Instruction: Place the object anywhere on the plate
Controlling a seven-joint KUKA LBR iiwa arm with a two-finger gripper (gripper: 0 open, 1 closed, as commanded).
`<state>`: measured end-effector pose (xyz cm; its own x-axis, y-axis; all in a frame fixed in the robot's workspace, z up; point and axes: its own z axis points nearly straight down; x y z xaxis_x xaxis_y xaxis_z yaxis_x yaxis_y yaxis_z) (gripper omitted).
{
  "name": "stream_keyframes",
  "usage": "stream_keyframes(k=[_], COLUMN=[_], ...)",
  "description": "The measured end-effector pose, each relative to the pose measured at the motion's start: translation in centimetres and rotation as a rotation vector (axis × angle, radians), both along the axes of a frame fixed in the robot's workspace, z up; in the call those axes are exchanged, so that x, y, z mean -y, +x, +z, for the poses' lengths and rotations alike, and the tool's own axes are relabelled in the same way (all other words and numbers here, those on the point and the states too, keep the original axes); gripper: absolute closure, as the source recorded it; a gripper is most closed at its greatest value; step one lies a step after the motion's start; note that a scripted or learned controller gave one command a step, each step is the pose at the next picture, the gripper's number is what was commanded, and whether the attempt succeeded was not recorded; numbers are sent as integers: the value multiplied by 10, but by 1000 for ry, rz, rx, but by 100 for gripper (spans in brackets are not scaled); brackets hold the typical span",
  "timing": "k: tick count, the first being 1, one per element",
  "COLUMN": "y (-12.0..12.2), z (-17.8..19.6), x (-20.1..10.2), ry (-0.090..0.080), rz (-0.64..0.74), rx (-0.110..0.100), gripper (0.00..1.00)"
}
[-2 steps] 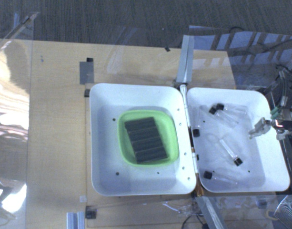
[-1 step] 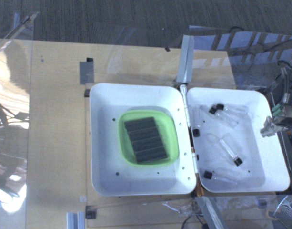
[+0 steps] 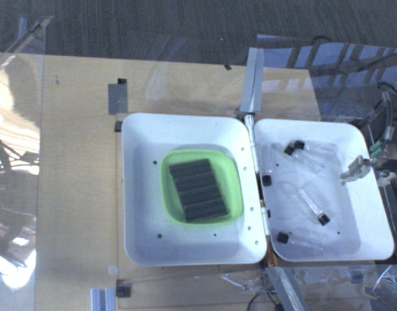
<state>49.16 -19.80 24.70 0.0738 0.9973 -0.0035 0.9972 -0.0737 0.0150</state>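
Plainly, on the wooden desk the left bin holds a green plate, and a dark ridged block lies flat in the middle of it, well inside the rim, so I judge the placing step done. Across the divider, the right bin holds several clear tubes with black caps, scattered and apart from one another. At that bin's right edge hangs the end effector, spread or pressed together I cannot tell, with nothing visibly in it; the next move calls only for keeping well away from the plate.
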Motion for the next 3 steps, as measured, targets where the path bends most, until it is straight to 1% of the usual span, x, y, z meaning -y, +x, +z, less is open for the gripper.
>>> stream_keyframes(k=[1,2,3], y=[2,2,-2], z=[12,12,101], x=[-1,-1,1], ry=[-2,-2,2], rz=[6,6,-80], rx=[7,7,-4], gripper=[100,0,0])
